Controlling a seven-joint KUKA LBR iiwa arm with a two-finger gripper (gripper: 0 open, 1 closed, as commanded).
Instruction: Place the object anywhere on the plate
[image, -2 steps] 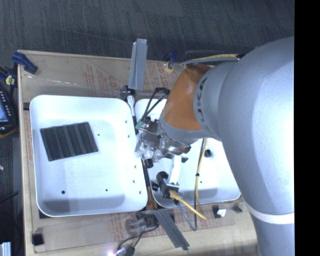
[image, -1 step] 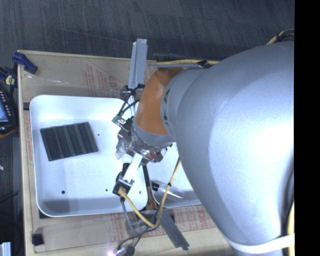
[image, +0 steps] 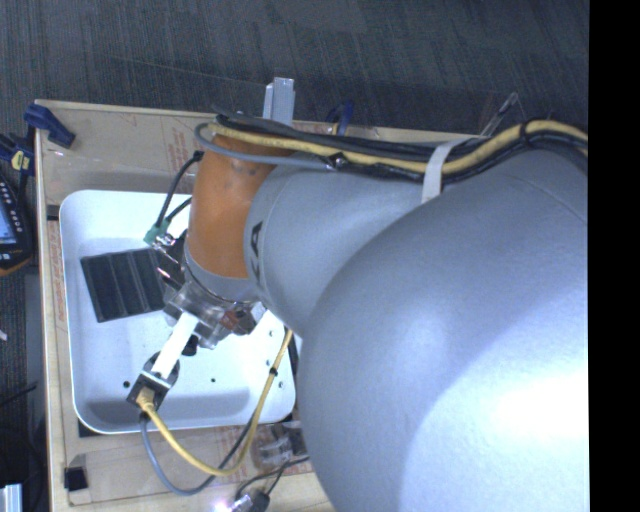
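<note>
The big grey arm (image: 450, 330) covers most of the right side. It has an orange band (image: 222, 215) near its end. It reaches over a white bin (image: 85, 300) on the left. A dark ridged flat thing (image: 118, 282) lies in the bin. A yellow cable (image: 200, 462) loops below.

You will find no text, label, brand or number that can be read here. Faint reddish marks run along the cardboard-coloured board (image: 120, 130) behind the white bin (image: 75, 300), too blurred to make out.
</note>
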